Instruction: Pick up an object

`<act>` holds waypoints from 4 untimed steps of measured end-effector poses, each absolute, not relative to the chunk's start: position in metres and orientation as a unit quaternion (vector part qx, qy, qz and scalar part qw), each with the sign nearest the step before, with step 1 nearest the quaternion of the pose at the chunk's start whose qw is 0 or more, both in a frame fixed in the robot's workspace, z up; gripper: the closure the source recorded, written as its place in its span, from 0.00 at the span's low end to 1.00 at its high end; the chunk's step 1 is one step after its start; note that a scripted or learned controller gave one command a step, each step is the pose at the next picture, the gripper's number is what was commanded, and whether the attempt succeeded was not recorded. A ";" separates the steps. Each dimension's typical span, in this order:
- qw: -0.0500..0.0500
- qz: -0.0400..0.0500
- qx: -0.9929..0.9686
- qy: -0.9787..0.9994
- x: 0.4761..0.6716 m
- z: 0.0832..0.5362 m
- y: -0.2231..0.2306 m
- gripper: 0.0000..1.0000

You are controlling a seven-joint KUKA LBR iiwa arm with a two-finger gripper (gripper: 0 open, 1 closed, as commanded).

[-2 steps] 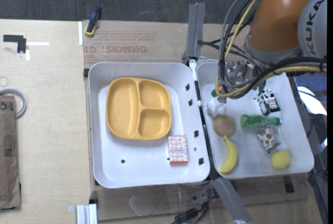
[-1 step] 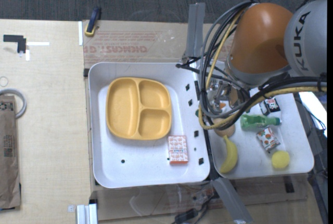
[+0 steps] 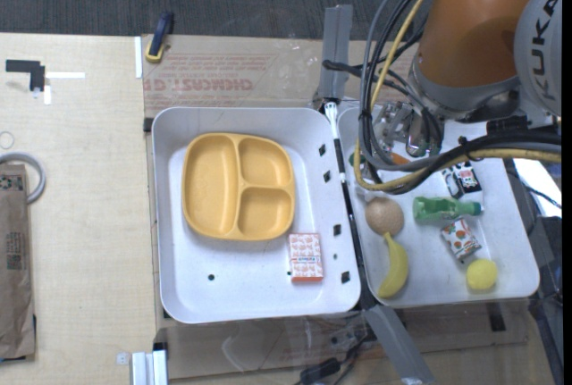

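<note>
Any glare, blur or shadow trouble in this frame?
Camera view: lighting even and soft, the left bin bright white without blown glare; the divided yellow plate sharp; the arm near the lens looks slightly soft and shades the right bin's upper part.

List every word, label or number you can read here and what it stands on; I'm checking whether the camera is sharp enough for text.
"KUKA" on the grey arm housing, at the view's right edge, partly cut off.
Red print on the cardboard sheet behind the left bin: upside down, too faint to read.
Small red-and-white box in the left bin: print too small.
Red-and-white packet and black-and-white packet in the right bin: unreadable.
</note>
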State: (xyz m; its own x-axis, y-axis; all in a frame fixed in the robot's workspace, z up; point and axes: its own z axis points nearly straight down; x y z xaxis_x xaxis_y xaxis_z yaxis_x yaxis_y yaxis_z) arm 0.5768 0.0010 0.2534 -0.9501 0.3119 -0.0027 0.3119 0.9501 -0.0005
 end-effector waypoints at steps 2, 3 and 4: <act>0.000 -0.001 0.154 0.988 0.517 0.191 -0.069 0.00; 0.002 -0.001 0.075 0.997 0.556 0.309 -0.134 0.00; 0.001 0.000 0.198 0.980 0.591 0.192 -0.082 0.00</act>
